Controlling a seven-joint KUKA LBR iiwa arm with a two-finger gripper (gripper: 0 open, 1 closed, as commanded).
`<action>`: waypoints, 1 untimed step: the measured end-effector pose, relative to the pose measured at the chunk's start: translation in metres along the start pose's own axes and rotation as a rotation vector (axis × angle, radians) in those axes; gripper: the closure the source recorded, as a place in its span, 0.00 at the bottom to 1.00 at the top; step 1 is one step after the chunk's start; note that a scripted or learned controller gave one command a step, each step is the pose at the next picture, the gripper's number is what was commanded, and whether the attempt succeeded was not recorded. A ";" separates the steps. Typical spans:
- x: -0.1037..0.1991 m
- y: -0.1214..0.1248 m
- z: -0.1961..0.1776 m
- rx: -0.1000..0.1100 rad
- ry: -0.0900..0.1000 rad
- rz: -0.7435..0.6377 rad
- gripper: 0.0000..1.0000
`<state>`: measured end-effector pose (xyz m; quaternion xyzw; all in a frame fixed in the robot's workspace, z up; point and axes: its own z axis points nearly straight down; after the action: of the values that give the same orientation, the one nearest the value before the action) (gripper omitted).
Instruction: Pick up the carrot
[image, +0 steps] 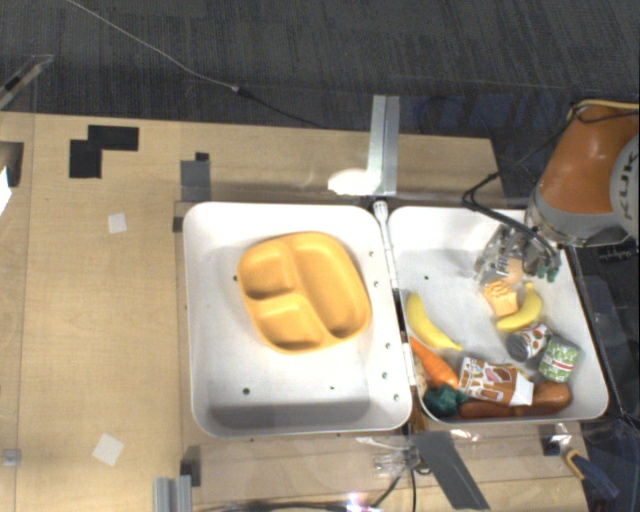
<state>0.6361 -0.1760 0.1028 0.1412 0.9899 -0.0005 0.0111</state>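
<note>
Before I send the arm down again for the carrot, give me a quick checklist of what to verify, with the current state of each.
1. Carrot located: ok. It lies in the right bin, near the lower left corner by the divider.
2. Gripper above the carrot: not ok. It sits in the bin's upper right part, over a small orange-and-white item.
3. Gripper free of load: cannot tell.
4. Room around the carrot: not ok. A banana lies right above it and a brown carton and a teal item crowd its lower end.
5. Left bin irrelevant to the pick: ok. It holds a yellow divided plate.
</note>
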 end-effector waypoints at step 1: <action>-0.017 -0.002 -0.053 0.001 0.008 0.142 1.00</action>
<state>0.6506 -0.1825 0.1563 0.2114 0.9774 0.0002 0.0071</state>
